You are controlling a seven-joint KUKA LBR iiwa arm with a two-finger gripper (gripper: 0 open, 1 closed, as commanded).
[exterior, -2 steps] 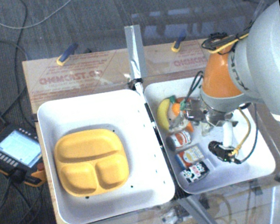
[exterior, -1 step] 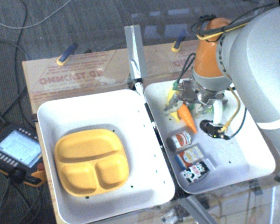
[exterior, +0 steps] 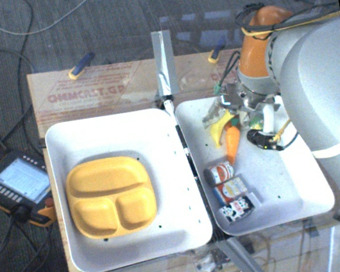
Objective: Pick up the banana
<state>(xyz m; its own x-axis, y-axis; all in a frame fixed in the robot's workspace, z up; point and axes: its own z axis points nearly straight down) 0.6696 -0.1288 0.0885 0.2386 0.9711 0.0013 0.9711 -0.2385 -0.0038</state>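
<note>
The banana [exterior: 218,129] lies in the far-left part of the right bin [exterior: 296,188], close to that bin's left wall and a little short of its far rim. A carrot [exterior: 232,142] rests against its right side, slanting toward the near edge. The gripper [exterior: 237,104] sits low over the banana's far end, crowded between the bin's far rim and the arm's grey bulk on the right — whether its fingers are spread or closed cannot be told, and nothing shows between them.

Open floor in the right bin lies mostly to the right and near side, past the carrot. Along the left wall, nearer the front, three small items line up: a can [exterior: 221,172], a carton [exterior: 231,189] and a dark box [exterior: 237,209], each just beside the next.

The left bin [exterior: 72,136] holds one yellow tray [exterior: 111,196] with three compartments, set toward its left — bare white floor runs round it, widest on the far and right sides.

Count: two bins, one banana, one carrot, one can, one carton, one box, one tray. A pendant [exterior: 16,185] lies on the floor left of the bench.
</note>
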